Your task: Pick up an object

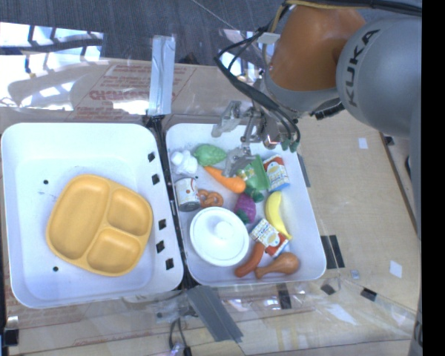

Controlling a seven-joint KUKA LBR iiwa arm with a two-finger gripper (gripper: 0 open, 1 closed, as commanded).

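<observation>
We see the grey arm with its orange band reaching in from the right, its metal two-finger gripper [241,150] low over the far part of the right white bin [314,232]. We cannot tell how the gripper is set, as cables and bracket crowd it.

Just beside its tip lie a green leafy toy vegetable [209,154], an orange toy carrot [225,179] and a green packet [254,175]. Nearer us in that bin sit a round white lidded bowl [219,235], a yellow toy banana [275,213], a purple toy vegetable [246,208], a small tin can [186,193] and a brown toy drumstick [278,265].

The left white bin [22,162] bears 1 yellow plastic tray with 3 compartments [99,223], well apart from the gripper.
</observation>
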